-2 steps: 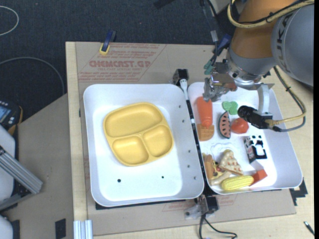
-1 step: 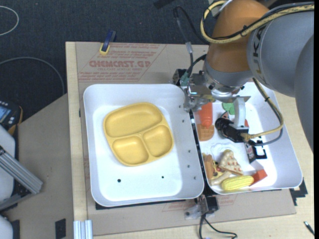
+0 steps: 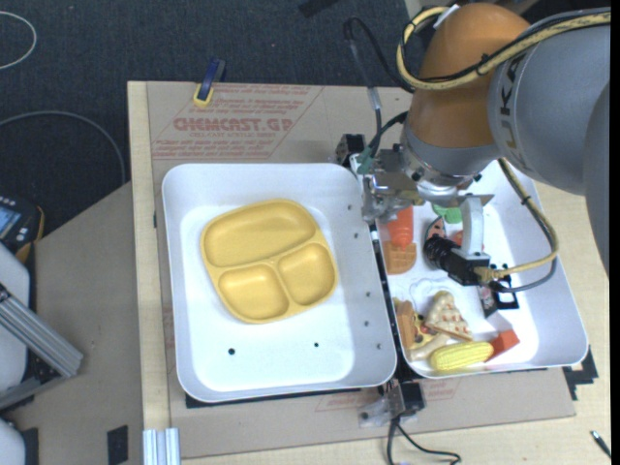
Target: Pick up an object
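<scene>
Because the task only asks for any one object, the arm [image 3: 504,76] reaches in from the upper right of the frame and hangs over the right bin [image 3: 557,308], where all the small things are heaped. The end effector [image 3: 402,206] sits low at that bin's upper left corner, just above an orange carrot-like piece [image 3: 399,238]; whether it is spread or pressed together I cannot tell, since the wrist hides it from this angle. Lower in the same bin lie a corn cob [image 3: 458,356], a pale knobbly piece [image 3: 448,313] and a small red block [image 3: 506,340], crowded close, which likely makes a clean grasp harder. The left bin [image 3: 184,289] carries only a yellow divided plate [image 3: 266,260], flat and well apart from the arm. Both bins rest on the desk [image 3: 242,114], side by side and touching
</scene>
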Motion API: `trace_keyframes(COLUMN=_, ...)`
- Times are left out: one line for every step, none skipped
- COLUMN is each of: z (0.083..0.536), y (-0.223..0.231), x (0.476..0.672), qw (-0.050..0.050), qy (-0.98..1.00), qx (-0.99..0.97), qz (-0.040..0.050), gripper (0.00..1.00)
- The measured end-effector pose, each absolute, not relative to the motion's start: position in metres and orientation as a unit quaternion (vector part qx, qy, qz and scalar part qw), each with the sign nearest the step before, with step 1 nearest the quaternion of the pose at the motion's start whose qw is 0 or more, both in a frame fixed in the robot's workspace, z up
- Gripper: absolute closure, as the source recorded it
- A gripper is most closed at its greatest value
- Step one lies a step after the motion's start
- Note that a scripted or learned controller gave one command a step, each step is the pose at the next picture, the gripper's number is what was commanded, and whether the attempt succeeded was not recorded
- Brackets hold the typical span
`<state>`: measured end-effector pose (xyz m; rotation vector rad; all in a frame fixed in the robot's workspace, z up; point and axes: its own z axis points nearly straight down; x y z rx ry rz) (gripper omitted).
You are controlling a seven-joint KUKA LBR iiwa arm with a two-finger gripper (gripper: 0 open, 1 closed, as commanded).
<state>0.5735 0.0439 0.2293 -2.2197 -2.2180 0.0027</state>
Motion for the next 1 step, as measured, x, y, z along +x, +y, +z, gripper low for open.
trace_keyframes(z=0.2342, y=0.0566, x=0.5788, qw=0.000, qy=-0.708, qx=-0.706, qz=-0.0008, gripper=1.00)
